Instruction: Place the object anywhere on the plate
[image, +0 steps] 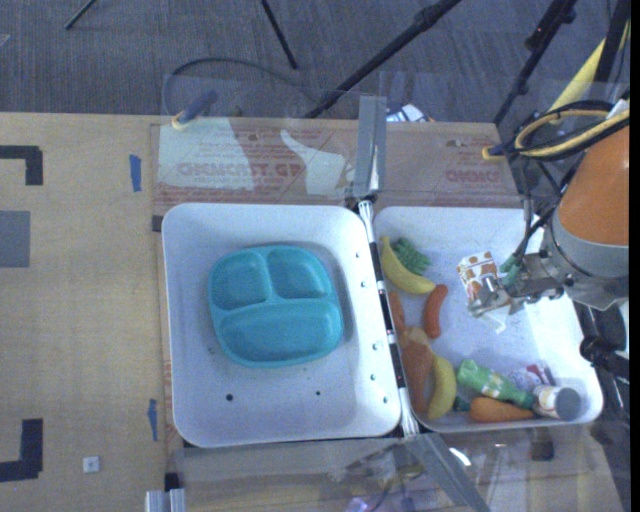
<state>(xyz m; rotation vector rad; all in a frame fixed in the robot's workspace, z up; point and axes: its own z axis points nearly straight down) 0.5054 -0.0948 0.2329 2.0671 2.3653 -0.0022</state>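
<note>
Hovering gripper beside small orange-white box, grip state unclear, plate well apart

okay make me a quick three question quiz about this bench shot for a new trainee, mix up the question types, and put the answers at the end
1. True or false: the blue plate lies in the left bin.
2. Multiple choice: the gripper is over which bin? A) the left bin B) the right bin C) neither
3. Fill in: the plate is divided into ___ compartments.

Key
1. True. The plate sits near the middle of the left bin, with no toy food on it.
2. B. The gripper is over the right bin, beside a small orange and white box, with a banana further left.
3. Three: two small ones at the far side, one large one at the near side.
</note>
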